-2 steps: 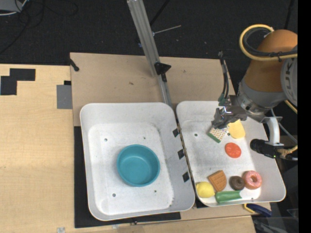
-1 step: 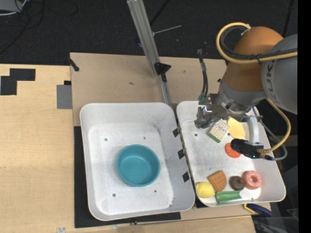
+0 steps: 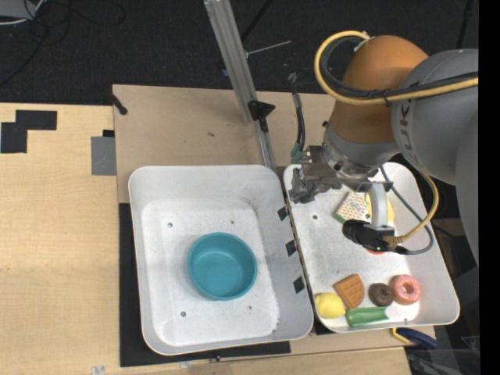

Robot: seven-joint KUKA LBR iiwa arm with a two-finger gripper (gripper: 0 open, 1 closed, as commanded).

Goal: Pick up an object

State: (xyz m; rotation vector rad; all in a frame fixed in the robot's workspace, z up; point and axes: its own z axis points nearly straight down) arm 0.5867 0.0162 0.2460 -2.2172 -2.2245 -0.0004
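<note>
Right bin, far left corner: claw hangs low over the white floor, close to the divider between the bins. It is a dark tangle from this angle, so we cannot tell whether it is wide or narrow. We see nothing held in it.

Nearest thing to pick: a checkered yellow-and-white piece, just to the claw's right and partly tucked under the wrist. The other candidates are bunched along the bin's near edge, well apart from the claw:
- lemon
- tan biscuit, leaning against the lemon
- green stick, lying flat below both
- brown doughnut, with a pink doughnut touching it

We judge the bunching comes from the sloped bin walls, which let loose things settle into the low corner. The claw's spot over bare floor suggests a try aimed near the checkered piece, or one aimed at nothing.

Left bin: one teal bowl, upright, mouth up, near the middle. It looks too wide for an easy pinch except at the rim.

Surface: both bins are speckled white plastic with small black clips along the shared edge. They sit on a tan board.

Room: a slanted aluminium rail rises behind the bins, in front of a dark backdrop with cables.
</note>
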